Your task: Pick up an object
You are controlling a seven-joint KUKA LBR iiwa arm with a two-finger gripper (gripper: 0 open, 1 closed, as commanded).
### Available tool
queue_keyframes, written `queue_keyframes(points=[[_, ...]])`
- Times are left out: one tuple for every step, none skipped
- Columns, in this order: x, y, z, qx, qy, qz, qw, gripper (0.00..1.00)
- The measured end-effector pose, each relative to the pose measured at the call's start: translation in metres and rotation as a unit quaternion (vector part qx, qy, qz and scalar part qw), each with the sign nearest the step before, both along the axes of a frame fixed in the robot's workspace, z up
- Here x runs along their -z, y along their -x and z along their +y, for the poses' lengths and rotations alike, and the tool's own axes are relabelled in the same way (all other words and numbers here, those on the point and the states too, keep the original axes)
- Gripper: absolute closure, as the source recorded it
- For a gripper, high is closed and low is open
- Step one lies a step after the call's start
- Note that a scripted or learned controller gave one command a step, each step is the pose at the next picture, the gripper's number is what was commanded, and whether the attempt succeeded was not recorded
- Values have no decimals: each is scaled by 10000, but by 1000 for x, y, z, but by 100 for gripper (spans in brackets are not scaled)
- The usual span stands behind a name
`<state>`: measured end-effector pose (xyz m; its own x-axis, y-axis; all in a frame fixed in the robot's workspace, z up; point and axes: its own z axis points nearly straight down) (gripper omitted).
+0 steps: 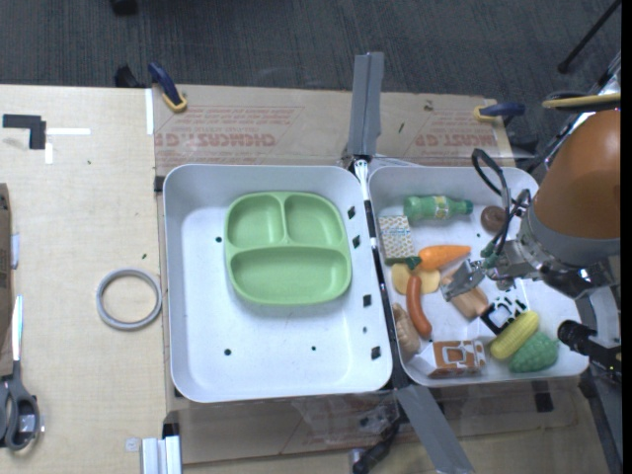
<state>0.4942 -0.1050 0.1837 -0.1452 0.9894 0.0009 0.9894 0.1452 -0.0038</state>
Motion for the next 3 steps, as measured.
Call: queue_keyframes(points=[[89,-12,2,-782,13,-53,9969,0],[89,-55,2,-89,11,-53,9999,0],[89,-104,-29,636,15,-44,9980,0]])
